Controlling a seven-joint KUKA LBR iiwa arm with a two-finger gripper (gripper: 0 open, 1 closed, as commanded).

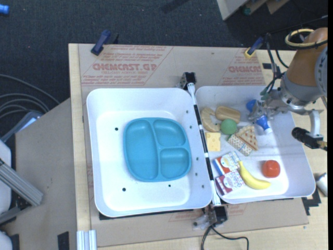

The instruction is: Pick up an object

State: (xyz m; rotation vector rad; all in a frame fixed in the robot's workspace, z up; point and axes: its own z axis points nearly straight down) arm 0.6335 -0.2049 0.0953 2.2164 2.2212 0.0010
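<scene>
Arm: we see the grey arm [304, 79] with its orange band reaching in from the right, over the far part of the right bin [296, 184].
Gripper: the gripper [261, 117] hangs low at the far side of that bin, with blue parts at its tip; we cannot tell how it is set, since the tip is too small and cluttered to read.
Holding: we see nothing that is plainly gripped.
Nearest things: a green ball [228, 126] and a tan bread roll [228, 113] lie just left of the tip, with a cracker [245, 138] just nearer.
Other things: a yellow cheese square [213, 141], a banana [252, 177], a red tomato [270, 168] and a red-and-white packet [227, 173] lie toward the near side.
Left bin: a blue divided plate [156, 149] lies in the middle of the left bin [101, 155].
Handling, our judgement: these look like light, stiff plastic toy foods. The ball may roll or slip away; we would close across its widest middle.
Easier choice: the banana, taken across its narrow mid-body.
Flat pieces: the cracker and cheese give little edge to grip.
</scene>
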